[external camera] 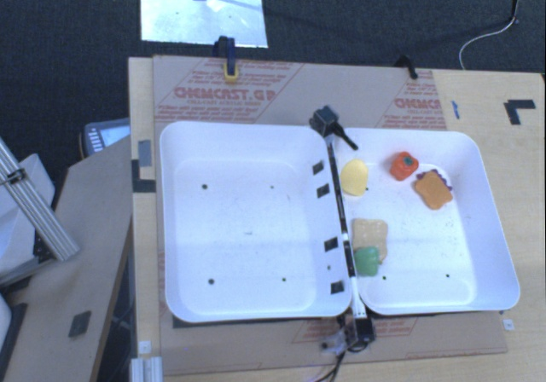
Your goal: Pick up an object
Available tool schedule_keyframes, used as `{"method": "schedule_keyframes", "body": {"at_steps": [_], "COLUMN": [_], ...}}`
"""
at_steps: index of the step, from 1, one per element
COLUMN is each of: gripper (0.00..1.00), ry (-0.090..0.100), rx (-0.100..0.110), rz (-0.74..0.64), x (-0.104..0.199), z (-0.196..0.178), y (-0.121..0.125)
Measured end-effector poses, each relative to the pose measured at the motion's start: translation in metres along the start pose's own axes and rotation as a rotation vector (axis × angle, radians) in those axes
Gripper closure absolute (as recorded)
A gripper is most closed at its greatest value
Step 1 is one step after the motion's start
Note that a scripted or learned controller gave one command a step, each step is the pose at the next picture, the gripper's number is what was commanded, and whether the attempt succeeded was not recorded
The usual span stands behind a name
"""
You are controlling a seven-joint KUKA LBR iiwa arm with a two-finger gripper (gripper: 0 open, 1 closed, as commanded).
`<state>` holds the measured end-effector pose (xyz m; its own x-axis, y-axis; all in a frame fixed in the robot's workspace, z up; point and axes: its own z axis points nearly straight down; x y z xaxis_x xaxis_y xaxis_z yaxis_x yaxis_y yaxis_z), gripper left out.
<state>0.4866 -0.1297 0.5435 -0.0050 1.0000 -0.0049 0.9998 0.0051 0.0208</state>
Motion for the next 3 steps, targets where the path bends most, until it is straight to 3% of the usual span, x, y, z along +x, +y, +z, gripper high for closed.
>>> {"method": "schedule_keyframes", "body": {"at_steps": [1, 3], "gripper": [1.00, 1.00], "ry": [0.002, 0.003], "rx": [0.020, 0.018], "rz": [0.011, 0.004], "x": [-0.080, -0.076], "z": [0.036, 0.057], "y": [-0.002, -0.001]}}
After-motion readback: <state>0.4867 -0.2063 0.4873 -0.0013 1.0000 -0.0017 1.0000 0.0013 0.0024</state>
